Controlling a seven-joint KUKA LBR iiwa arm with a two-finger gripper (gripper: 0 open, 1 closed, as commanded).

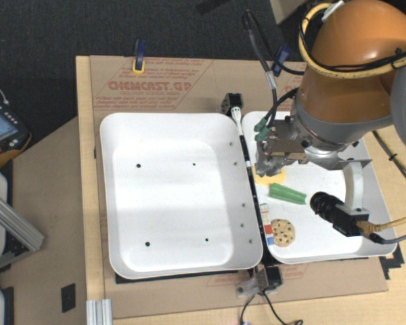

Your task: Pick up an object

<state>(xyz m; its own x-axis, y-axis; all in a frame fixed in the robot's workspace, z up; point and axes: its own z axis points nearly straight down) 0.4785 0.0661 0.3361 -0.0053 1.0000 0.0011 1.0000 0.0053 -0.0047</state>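
Observation:
My gripper (269,170) hangs low over the left side of the right bin (325,246), right above a yellow object (272,178) that peeks out beneath it. A green stick-shaped object (287,194) lies just in front of the gripper. Nearer the bin's front left corner sits a round cookie (282,231) with dark chips. A small red and blue item (268,229) rests against the bin's left wall beside the cookie. The wrist hides the rear part of this bin.
The left bin (172,191) sits beside the right one, the two rims touching. Both rest on a cardboard sheet (155,80) with a blue and yellow clip (139,56) at its far edge. Cables hang behind the arm.

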